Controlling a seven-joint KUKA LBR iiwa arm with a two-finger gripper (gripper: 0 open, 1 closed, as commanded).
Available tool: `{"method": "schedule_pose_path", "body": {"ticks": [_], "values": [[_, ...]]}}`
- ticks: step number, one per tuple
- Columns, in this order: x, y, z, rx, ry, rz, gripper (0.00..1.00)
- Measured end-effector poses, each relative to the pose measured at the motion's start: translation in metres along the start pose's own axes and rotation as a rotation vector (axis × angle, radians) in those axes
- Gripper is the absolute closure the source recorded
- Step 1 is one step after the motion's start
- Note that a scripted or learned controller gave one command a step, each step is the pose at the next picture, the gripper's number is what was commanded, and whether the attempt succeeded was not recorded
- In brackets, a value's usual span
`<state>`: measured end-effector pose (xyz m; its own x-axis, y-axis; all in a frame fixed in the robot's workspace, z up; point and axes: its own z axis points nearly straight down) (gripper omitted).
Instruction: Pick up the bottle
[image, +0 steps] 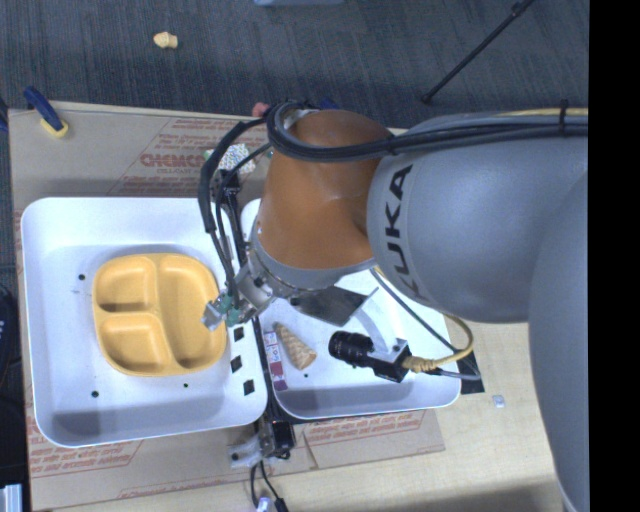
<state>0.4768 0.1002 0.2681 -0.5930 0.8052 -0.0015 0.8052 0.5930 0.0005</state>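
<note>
Grey-and-orange arm lettered "KUKA", reaching over two bins.
A yellow divided plastic plate is held in the left shallow white bin; a tan ridged cone lies in the right shallow white bin. The gripper is seen at their shared wall; its state, and the bottle's place, cannot be told.

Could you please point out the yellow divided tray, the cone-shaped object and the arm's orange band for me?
yellow divided tray (155, 312): camera view, on its central ridge.
cone-shaped object (295, 346): camera view, mid-body.
orange band (315, 195): camera view, its broad top face.
</note>
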Motion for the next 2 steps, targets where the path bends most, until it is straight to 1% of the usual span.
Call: {"method": "schedule_pose_path", "body": {"ticks": [1,2], "values": [[-0.034,-0.025,-0.032,0.001,0.001,0.055,1.0],[-0.012,-0.01,0.035,0.005,0.003,-0.029,1.0]]}}
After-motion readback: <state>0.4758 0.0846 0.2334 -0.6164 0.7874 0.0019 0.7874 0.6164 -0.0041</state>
